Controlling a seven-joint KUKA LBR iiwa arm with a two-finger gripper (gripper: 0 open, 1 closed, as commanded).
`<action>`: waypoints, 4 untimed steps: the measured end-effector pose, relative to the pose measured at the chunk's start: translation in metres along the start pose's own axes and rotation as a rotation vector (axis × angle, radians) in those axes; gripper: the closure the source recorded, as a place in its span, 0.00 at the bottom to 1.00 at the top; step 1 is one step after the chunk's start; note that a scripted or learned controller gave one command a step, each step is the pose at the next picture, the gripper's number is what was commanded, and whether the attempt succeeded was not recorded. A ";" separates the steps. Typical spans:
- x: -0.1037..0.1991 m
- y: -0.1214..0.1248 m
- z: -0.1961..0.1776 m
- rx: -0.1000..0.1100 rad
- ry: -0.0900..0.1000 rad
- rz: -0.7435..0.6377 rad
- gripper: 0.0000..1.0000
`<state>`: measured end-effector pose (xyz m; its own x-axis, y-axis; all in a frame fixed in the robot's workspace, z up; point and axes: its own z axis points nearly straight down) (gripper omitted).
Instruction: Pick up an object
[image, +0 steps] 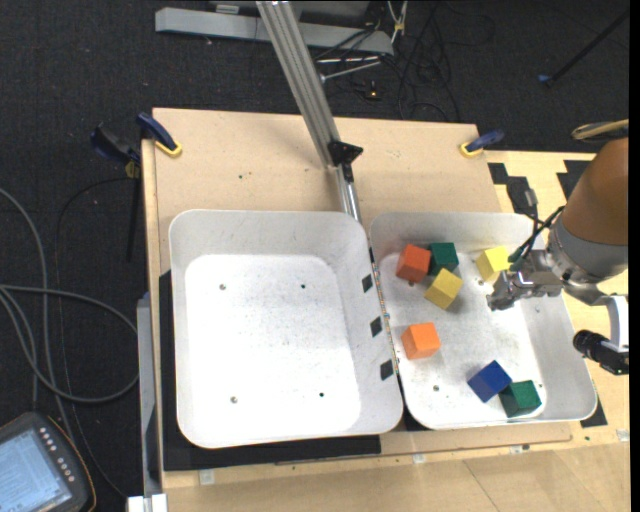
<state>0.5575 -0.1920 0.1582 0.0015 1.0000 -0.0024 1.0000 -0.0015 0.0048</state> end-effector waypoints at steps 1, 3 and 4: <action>-0.003 -0.006 -0.046 -0.001 0.000 -0.001 1.00; 0.050 0.001 -0.075 0.005 0.004 -0.009 1.00; 0.102 -0.004 -0.086 0.004 0.005 -0.010 1.00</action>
<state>0.5527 -0.0898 0.2439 -0.0084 1.0000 0.0021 1.0000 0.0084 0.0009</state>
